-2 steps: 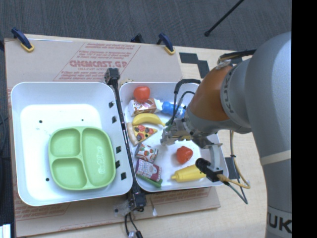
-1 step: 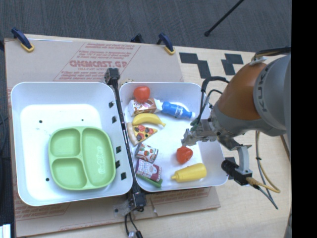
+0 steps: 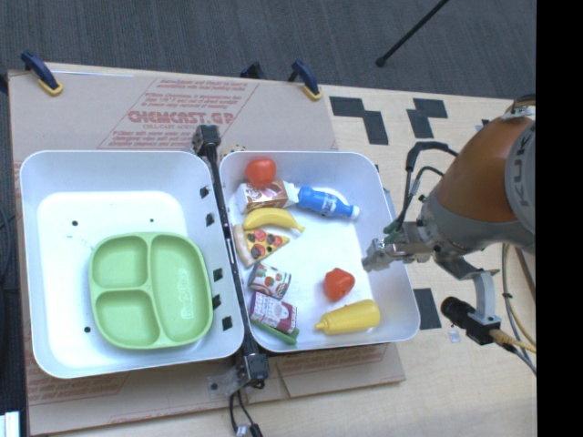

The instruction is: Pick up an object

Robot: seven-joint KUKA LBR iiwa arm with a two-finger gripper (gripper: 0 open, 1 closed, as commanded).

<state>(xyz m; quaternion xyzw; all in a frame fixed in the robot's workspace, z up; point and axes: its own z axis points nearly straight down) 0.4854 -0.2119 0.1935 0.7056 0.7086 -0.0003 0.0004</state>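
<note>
Risk no. 1 is the bin wall: the end effector (image 3: 378,255) sits right at the right rim of the right bin (image 3: 387,198), w/ the arm (image 3: 483,185) reaching in from the right, so a straight descent from here could clip the rim rather than reach anything inside. Whether it's open or closed can't be told at this res; nothing is visibly held.

Candidates all lie in the right bin. Nearest are the red pepper (image 3: 338,283) and the yellow mustard bottle (image 3: 349,318), both just inward of the end effector. Farther in: blue bottle (image 3: 324,202), tomato (image 3: 261,170), banana (image 3: 271,218), pizza slice (image 3: 262,242), and two snack packets (image 3: 271,299) near the divider. The left bin (image 3: 55,189) has a green divided tray (image 3: 150,289), well apart from the action.

Other failure modes, as judgement:
- pepper is round and smooth, prob. squirts out of a pinch if approached off-centre
- mustard bottle lies on its side near the front wall; little room for a finger betw. it and the wall
- left-side items are crowded, so a grab there may nudge neighbours or catch two
- flat packets and pizza give little to close on
</note>
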